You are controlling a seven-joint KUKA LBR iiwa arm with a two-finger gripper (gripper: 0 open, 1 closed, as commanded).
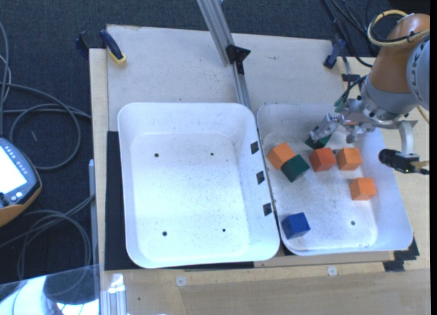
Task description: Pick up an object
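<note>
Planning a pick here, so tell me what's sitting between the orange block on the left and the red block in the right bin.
In the camera view, a dark green block sits between the orange block and the red block, slightly nearer the camera.

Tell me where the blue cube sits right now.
The blue cube lies in the right bin, near its front-left corner, apart from the other blocks; the dark green cube is its nearest neighbour.

You've got two bins side by side on the bench: the left bin and the right bin, touching along the middle. All six blocks sit in the right one. Four bunch up near its back: block one, block two just in front of it, then block three and block four to the right. Block five sits in front of block four, and block six lies near the front-left corner. The gripper hangs over the back, behind block three.
</note>
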